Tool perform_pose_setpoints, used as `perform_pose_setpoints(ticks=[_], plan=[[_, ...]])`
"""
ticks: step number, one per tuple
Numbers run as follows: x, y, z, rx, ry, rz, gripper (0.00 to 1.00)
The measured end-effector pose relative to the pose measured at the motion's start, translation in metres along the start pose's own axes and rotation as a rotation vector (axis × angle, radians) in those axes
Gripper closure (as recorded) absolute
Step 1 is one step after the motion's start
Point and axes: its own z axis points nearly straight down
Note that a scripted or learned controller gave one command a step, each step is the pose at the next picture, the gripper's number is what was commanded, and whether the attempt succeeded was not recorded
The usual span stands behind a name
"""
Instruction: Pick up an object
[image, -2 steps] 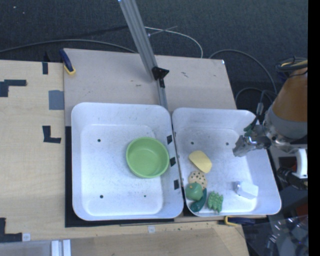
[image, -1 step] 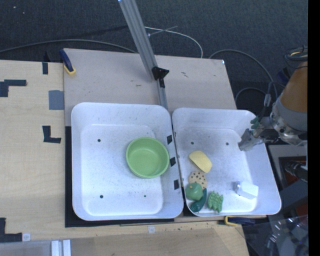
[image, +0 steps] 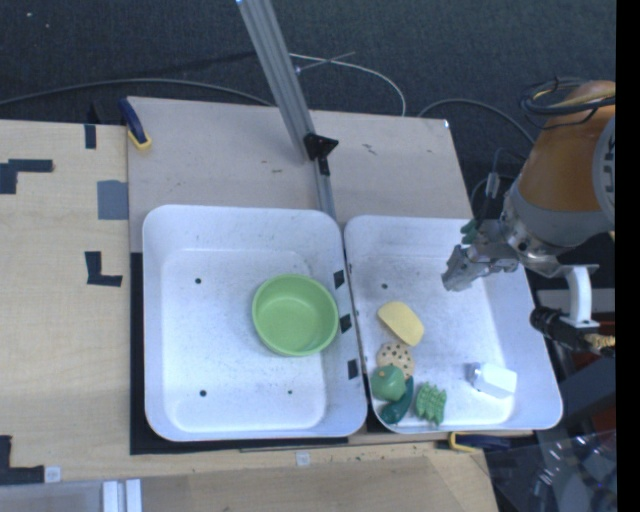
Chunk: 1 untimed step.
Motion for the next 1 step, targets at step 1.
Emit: perform_pose_setpoints(ticks=[1], plan=[[0.0595,0.0094,0.0124,0.002,0.000,0.000,1.00]])
